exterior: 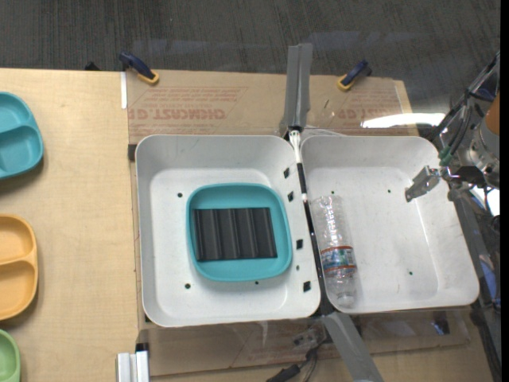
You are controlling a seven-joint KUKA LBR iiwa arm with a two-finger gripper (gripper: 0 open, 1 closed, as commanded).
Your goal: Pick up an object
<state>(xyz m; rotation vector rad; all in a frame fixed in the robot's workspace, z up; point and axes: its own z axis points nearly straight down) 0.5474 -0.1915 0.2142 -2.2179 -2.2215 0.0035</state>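
End effector [421,183] is seen above the right bin [398,289], its state unclear; a clear plastic bottle [336,249] lies inside.

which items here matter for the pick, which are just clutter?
Job: bottle in right bin; teal tray in left bin; claw.
Clutter: plates on the bench, clamps, cardboard.

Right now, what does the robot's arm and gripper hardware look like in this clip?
At the right edge, the grey arm shows an orange patch near the frame edge, with thin dark and green cables looping beside it. Its small metallic grey two-finger gripper ends in a slim, pale tip over the right shallow white plastic bin.
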